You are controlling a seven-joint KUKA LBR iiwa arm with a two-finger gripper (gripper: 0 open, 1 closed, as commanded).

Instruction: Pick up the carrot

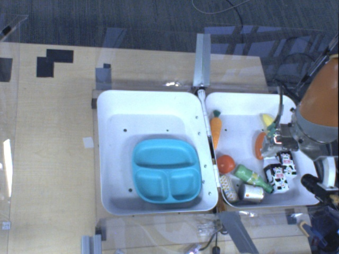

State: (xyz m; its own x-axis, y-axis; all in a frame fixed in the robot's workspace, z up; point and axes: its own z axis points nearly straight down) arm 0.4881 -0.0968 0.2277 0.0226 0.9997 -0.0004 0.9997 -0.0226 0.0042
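By R-bin left wall: carrot (216, 128)

Grey arm with orange band entering from the right, wrist angled down, gripper (274, 142) low over the right side

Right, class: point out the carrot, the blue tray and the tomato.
carrot (216, 128), camera view, middle of its orange body
blue tray (165, 155), camera view, floor of its large compartment
tomato (226, 164), camera view, middle of its red top
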